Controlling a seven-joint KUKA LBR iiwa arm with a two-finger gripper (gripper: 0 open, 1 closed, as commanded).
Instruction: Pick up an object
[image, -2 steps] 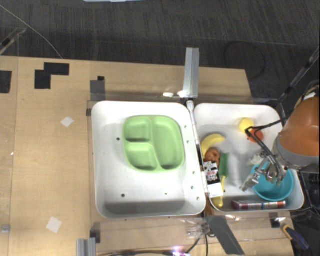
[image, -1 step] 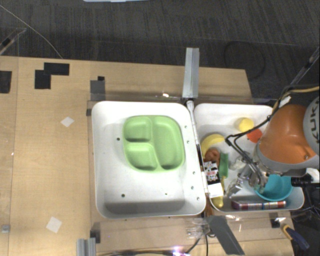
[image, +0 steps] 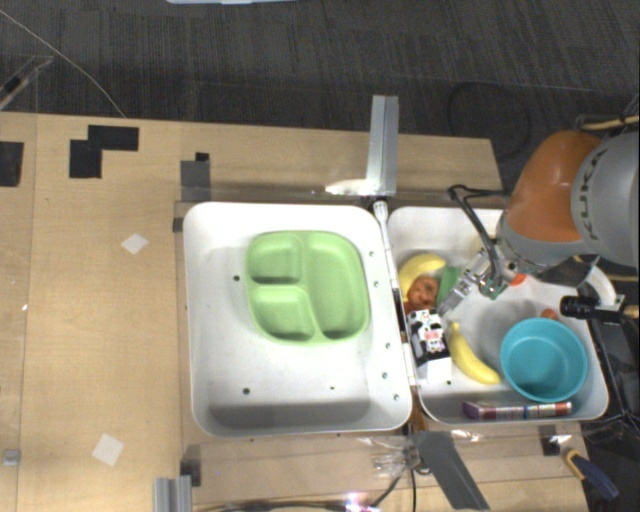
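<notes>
The right bin (image: 432, 222) holds several objects. A yellow piece (image: 420, 266) lies at its left, with a red-orange fruit (image: 423, 291) just below it. Under those sits a black-and-white patterned box (image: 428, 335). A banana (image: 470, 358) lies between the box and a teal bowl (image: 543, 360). A purple bar (image: 515, 409) rests along the front wall. My gripper (image: 464, 291) is low in this bin, right of the red-orange fruit and above the banana, slanting down to the left. A green item (image: 449, 275) shows beside it.
The left bin (image: 215, 330) carries a green divided plate (image: 305, 285). A metal post (image: 383, 150) stands behind the wall between the bins. The grey arm with its orange band (image: 550, 200) hangs over the right bin's back right corner.
</notes>
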